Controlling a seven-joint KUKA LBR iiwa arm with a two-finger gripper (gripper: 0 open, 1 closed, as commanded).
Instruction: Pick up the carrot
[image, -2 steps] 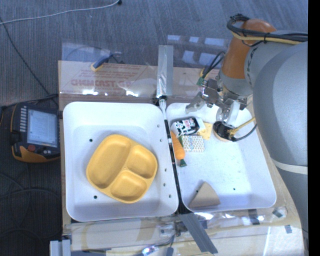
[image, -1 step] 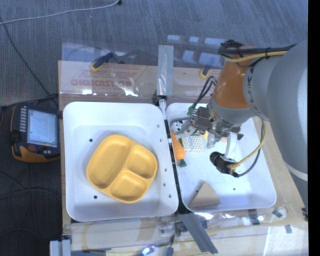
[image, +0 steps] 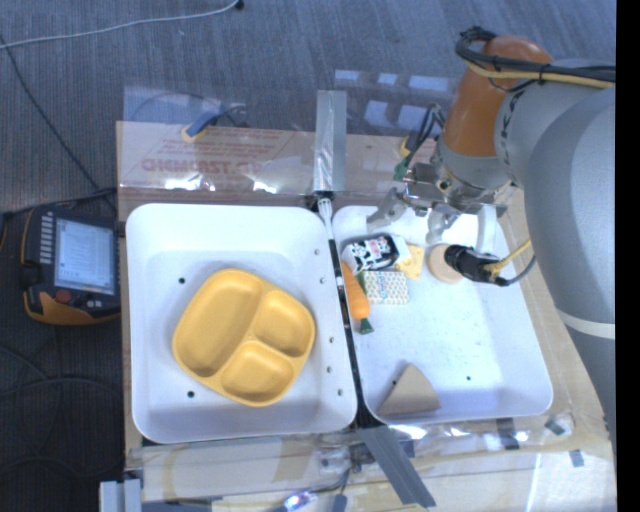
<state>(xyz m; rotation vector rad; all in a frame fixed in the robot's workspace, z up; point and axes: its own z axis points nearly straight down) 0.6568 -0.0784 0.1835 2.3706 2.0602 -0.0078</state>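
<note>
A: Carrot (image: 355, 293)?

B: Lies in the right bin (image: 500, 400), hard against the left wall and lengthwise along it, with the green end toward the near side. Meets a black-and-white patterned item (image: 370, 250) at the far tip. Cannot tell whether touching or tucked under, nor what that item is.

A: And the gripper (image: 408, 222)?

B: Hangs over the far end of the same bin with fingers (image: 384, 213) spread apart, clamped on nothing. Sits beyond the patterned item, apart from the carrot.

A: Anything else hard to read?

B: Just beside the carrot, a speckled pale block (image: 388, 288). Farther right, a tan disc (image: 438, 264), partly covered on the right side. Near the front, a brown wedge (image: 408, 390). Cannot see the bin's right rim beneath the grey arm (image: 575, 200). In the left bin (image: 150, 400), a yellow divided plate (image: 246, 335), in plain sight.
</note>
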